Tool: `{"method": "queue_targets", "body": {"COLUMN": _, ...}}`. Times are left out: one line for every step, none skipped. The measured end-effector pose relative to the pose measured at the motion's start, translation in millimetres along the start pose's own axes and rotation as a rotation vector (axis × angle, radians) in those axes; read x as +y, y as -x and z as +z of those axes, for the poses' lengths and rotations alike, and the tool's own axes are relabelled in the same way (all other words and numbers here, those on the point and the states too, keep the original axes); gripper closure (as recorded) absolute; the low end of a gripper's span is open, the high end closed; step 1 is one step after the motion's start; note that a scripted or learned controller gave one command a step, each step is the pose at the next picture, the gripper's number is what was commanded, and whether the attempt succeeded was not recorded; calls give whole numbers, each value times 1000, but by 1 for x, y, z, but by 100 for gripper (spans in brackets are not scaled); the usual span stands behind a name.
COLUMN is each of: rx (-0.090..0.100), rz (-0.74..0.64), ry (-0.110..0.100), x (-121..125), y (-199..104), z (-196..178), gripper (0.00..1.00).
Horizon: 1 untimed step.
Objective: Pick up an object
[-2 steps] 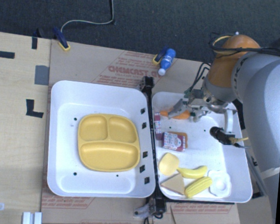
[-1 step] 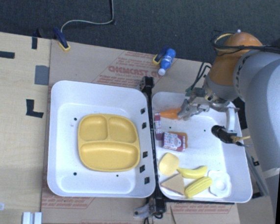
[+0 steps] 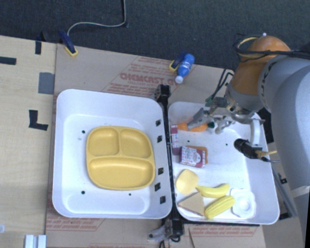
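My gripper (image 3: 209, 121) hangs over the far end of the right bin (image 3: 258, 180), its two fingers spread apart and open. Just below its left finger (image 3: 198, 118) an orange carrot-like piece (image 3: 193, 127) lies on the bin floor; nothing sits between the fingers. Nearer the middle of that bin is a red packet (image 3: 193, 155). At the near end lie a pale yellow round piece (image 3: 186, 180), a banana (image 3: 213, 190), a yellow corn cob (image 3: 219, 206), a tan wedge (image 3: 192, 204) and a white round piece (image 3: 243, 203).
The left bin (image 3: 69, 140) holds a yellow divided plate (image 3: 120, 158). A blue and white bottle (image 3: 183, 67) lies on the cardboard beyond the bins, and a blue clamp (image 3: 69, 44) sits at the far left. The grey arm (image 3: 293, 107) fills the right side.
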State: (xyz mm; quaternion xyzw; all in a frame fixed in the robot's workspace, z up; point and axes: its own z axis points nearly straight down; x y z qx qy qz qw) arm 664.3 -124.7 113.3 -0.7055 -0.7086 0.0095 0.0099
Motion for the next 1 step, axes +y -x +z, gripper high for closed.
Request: {"method": "queue_targets", "body": {"rx": 0, "rz": 3, "ry": 22, "x": 4, "y": -21, "z": 28, "gripper": 0}}
